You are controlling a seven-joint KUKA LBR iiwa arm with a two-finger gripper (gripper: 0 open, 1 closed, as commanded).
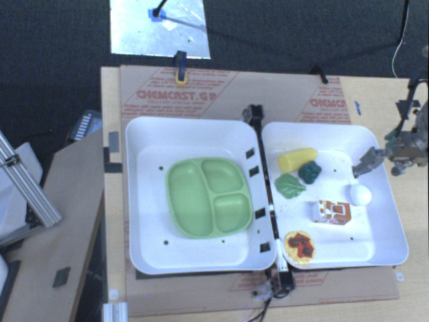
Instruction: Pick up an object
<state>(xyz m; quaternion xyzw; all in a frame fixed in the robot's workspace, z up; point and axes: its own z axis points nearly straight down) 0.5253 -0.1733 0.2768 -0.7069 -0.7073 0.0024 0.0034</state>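
The gripper (367, 162) is blurred at the right bin's (385, 247) edge; whether it holds anything, I cannot tell. That bin has six small items, and the left bin (144, 139) holds one green plate (208, 196).

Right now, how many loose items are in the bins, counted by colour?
Green: 3, the tray, the leafy piece, the dark piece
Yellow: 1, the corn
White: 1, the egg
Orange and white: 1, the carton
Yellow and red: 1, the pizza
Total: 7
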